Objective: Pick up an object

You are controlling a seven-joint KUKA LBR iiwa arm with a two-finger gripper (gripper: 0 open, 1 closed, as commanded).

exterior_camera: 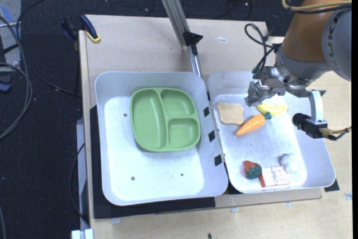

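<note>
My gripper [258, 94] hangs over the right bin [313, 173], at its far side, just above a yellow banana-like piece [273, 107]. An orange carrot [250, 124] lies just below and to the left of the yellow piece. A slice of toast [230, 113] rests left of the carrot. Near the bin's front lie a red and green strawberry-like piece [252, 169], a small red and white box [274, 176] and a pale grey lump [290, 162]. The fingertips sit against dark wrist parts, so their spacing is unclear.
The left bin [112, 120] holds a green three-part plate [165, 119]. A grey metal pole [170, 0] slants down to the gap between the bins. A black camera mount [309, 123] juts from the arm over the right bin's right edge.
</note>
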